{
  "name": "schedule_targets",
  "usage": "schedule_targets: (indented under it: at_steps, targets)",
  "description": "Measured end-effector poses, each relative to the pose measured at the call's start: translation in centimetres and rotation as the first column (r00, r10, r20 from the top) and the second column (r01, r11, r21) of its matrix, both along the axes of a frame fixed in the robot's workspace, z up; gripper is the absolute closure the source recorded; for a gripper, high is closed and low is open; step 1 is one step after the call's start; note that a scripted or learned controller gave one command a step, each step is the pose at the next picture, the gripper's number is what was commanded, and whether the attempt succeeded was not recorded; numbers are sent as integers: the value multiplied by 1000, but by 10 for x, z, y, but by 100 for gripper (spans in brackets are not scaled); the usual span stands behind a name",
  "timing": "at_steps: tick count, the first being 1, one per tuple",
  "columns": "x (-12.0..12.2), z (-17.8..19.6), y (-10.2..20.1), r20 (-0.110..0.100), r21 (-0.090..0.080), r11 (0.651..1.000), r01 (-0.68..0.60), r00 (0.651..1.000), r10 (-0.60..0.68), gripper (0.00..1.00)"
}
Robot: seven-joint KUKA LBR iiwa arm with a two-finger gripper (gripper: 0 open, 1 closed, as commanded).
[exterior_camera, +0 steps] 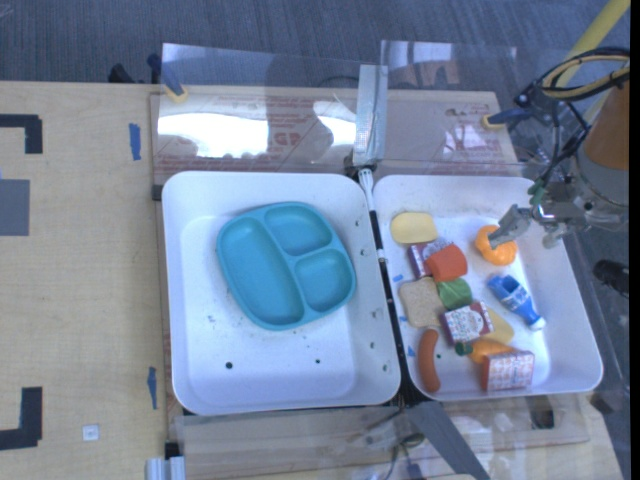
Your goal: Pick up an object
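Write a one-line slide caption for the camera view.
Pincer over the right bin beside an orange toy; a blue tray lies in the left bin.

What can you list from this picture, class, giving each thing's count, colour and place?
bins: two, white, side by side on the bench
divided plate: one, light blue, left bin
yellow piece: one, right bin, top
bread slice: one, tan, right bin
sausage: one, red-orange, right bin, front
blue bottle: one, right bin, right side
orange fruit: one, right bin, beside the gripper
carton: one, red and white, right bin, front
gripper: one, grey, over right bin
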State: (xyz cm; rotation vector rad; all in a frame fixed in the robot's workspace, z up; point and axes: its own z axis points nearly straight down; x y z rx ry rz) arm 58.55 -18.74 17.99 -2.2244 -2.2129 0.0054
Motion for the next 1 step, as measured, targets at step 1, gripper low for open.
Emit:
schedule_targets:
  at_steps: [1]
  targets:
    - [-18, -84, -6, 10, -2, 1000, 26, 1000, -26, 0]
